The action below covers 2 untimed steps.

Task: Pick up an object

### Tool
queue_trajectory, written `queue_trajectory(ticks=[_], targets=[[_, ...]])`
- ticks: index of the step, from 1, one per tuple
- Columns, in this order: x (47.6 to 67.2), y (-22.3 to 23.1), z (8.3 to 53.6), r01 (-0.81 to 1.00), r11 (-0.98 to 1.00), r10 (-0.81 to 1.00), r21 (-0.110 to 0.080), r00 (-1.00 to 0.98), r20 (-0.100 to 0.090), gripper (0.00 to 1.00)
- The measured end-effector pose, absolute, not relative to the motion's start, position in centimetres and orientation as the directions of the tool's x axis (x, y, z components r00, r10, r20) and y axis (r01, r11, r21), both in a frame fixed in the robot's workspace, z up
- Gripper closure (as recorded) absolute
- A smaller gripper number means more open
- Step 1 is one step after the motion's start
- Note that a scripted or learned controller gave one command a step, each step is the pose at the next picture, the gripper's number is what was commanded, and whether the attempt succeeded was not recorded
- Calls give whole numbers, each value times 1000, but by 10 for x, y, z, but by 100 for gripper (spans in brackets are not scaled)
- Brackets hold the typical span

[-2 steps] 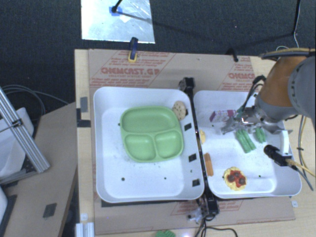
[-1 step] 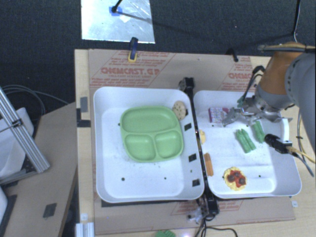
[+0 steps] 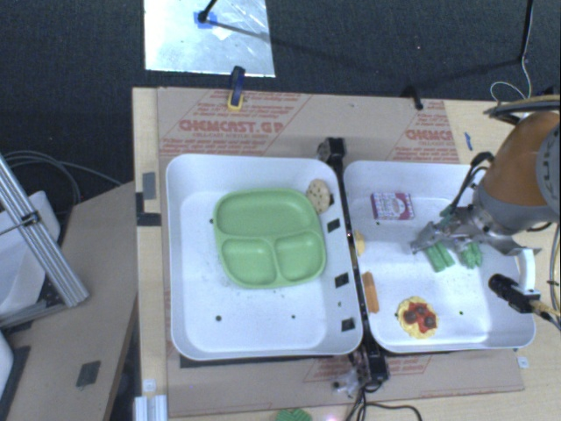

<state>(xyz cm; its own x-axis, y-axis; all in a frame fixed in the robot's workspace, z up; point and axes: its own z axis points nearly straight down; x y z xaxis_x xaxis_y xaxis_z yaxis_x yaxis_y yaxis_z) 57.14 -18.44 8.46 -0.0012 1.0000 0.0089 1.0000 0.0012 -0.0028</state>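
From above, the fingers (image 3: 441,251) reach into the right bin (image 3: 386,182) from the right and are closed around green beans (image 3: 456,254), beside a pink packet (image 3: 391,205) and small pizza (image 3: 418,316).

Claw (image 3: 436,246) fingertips blurred; arm (image 3: 526,178) cut off right.

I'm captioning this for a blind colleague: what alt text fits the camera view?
A grey arm's gripper hangs low over a green item in the right bin, which also holds a pink packet, a small pizza and an orange stick. The left bin holds a green divided plate and a cookie.
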Motion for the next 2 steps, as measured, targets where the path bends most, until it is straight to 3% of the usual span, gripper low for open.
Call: queue_trajectory(ticks=[1,2], targets=[[574,-185,95,1000,3,1000,3,-3,2,100],[574,-111,95,1000,10,1000,0,-10,4,100]])
